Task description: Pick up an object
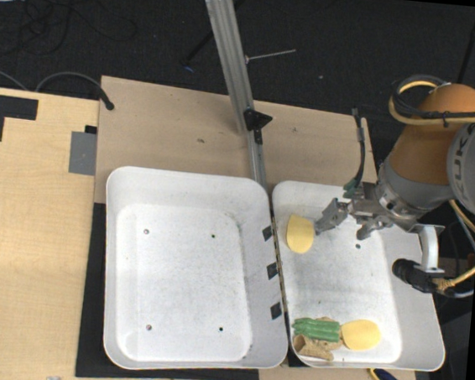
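A pale yellow rounded object (299,234) lies in the right bin (380,280) near its left wall. My gripper (348,224) hangs over the bin's upper part, just right of that object, open, with nothing between its fingers (329,217). At the bin's front edge lie a green ridged object (317,328), a tan piece (315,347) under it, and a second yellow rounded object (361,334).
The left bin (187,272) sits beside the right one, with black clips (273,270) along the shared edge. A slanted metal rail (236,79) rises behind the bins. The arm's orange band (449,102) and grey wrist are at the right.
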`<state>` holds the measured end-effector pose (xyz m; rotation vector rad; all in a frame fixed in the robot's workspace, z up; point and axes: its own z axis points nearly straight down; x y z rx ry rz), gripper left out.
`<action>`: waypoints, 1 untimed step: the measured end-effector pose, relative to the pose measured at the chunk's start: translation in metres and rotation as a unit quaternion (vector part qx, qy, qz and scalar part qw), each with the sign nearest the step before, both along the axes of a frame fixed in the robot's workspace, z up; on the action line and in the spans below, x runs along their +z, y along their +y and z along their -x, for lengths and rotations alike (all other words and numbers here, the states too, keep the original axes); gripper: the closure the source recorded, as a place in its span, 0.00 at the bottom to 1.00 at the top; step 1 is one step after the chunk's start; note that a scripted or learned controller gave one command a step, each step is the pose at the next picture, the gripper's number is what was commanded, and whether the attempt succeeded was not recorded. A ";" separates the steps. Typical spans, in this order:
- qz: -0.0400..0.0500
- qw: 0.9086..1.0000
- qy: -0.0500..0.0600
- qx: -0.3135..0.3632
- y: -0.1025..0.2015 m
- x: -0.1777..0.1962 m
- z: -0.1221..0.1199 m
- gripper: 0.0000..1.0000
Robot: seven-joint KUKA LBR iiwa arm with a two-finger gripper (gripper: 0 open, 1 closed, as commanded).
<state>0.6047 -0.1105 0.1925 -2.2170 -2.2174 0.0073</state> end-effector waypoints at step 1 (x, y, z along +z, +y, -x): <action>0.000 1.000 0.001 0.000 0.003 -0.059 -0.008 0.00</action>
